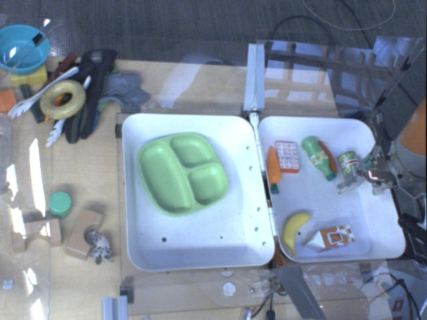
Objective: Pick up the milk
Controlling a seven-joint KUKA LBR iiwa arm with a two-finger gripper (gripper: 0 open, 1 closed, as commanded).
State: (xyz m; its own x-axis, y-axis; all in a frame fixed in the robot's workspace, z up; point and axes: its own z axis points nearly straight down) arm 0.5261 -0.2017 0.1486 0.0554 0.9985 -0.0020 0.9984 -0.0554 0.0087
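We see 2 white bins side by side. The left bin [143, 245] holds a green divided plate [183, 172]. In the right bin [383, 242], the milk carton [335, 237] lies near the front beside a banana [294, 229]. The gripper [360, 176] hovers at the right wall by a small can [347, 163].

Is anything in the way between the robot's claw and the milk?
No. The gripper sits at the right bin's right side, and the milk lies below it near the front. Only bare bin floor shows between them; the banana lies left of the milk.
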